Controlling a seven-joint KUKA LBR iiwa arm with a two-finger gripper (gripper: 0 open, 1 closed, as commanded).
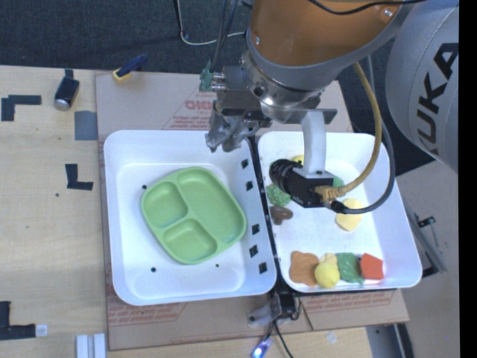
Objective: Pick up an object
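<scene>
The gripper [228, 136] hung just beyond the far right edge of the green three-compartment plate [194, 215]; whether it was open or closed couldn't be told.

Off-task items: pale wooden bench [45, 222] with a brown cardboard sheet [149, 103] under two shallow white plastic bins, left [110, 200] and right [405, 222], touching at frame centre. Upper left: small dark cylinder with a silver end [66, 91], grey square patch [86, 124], black L-shaped tape marks [16, 104], and a yellow-and-blue clip [130, 66] at the cardboard's top corner. Thin black cable [179, 13] loops over the dark backdrop at top.
</scene>
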